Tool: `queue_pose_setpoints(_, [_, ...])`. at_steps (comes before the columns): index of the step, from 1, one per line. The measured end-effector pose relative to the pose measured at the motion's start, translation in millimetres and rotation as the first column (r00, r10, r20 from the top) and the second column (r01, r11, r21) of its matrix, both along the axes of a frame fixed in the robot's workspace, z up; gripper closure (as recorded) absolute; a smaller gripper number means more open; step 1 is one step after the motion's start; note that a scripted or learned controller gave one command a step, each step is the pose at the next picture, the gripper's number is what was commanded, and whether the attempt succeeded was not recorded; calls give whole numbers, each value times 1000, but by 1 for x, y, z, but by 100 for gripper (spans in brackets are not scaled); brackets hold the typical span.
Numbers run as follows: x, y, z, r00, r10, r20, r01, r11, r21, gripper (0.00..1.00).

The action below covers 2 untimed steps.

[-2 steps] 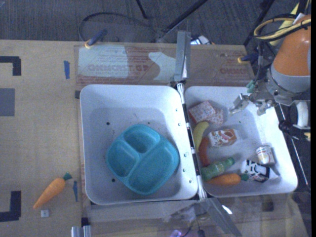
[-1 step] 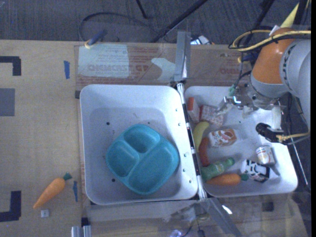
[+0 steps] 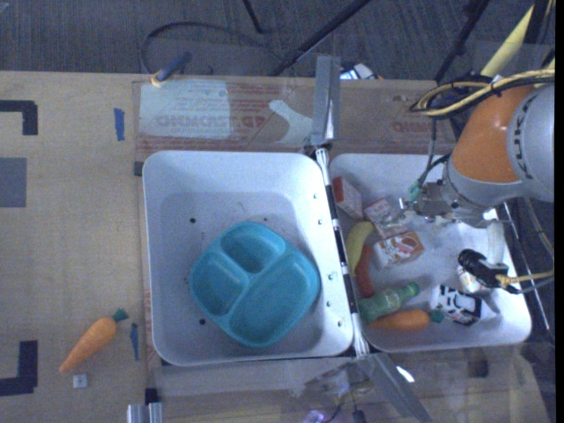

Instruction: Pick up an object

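progress: I'm calling this early days, nothing is looking lifted yet and every item is lying on the floor of the right bin (image 3: 515,329)
gripper: I'm seeing the gripper (image 3: 421,203) hanging low over the upper middle of that bin, right by the small snack packet (image 3: 398,245); the wrist is hiding its state, so I can't tell
candidates: I'm looking at a banana (image 3: 357,239), a green bottle (image 3: 388,301), an orange carrot (image 3: 401,321) and a black and white toy (image 3: 458,304), all bunched toward the left wall and near edge
what's left: I'm guessing the whole grab and lift
edges: the banana and bottle are sitting close against the divider wall, so I'm expecting tight clearance there
open room: the bin's middle is looking freer
left bin: the left bin (image 3: 167,183) is holding 1 teal divided plate (image 3: 256,282)
stray: 1 toy carrot (image 3: 88,342) is lying out on the bench
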State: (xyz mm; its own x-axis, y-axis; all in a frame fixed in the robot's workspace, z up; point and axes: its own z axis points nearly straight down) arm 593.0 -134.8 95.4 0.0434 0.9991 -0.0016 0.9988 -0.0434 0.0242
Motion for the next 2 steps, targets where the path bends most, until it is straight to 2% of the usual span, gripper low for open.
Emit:
queue_pose_setpoints(1, [0, 0, 9, 1000, -3, -2, 3, 1000, 5, 100])
queue_pose_setpoints(2, [46, 24, 119, 995, -95, -27, 95, 995, 2, 100])
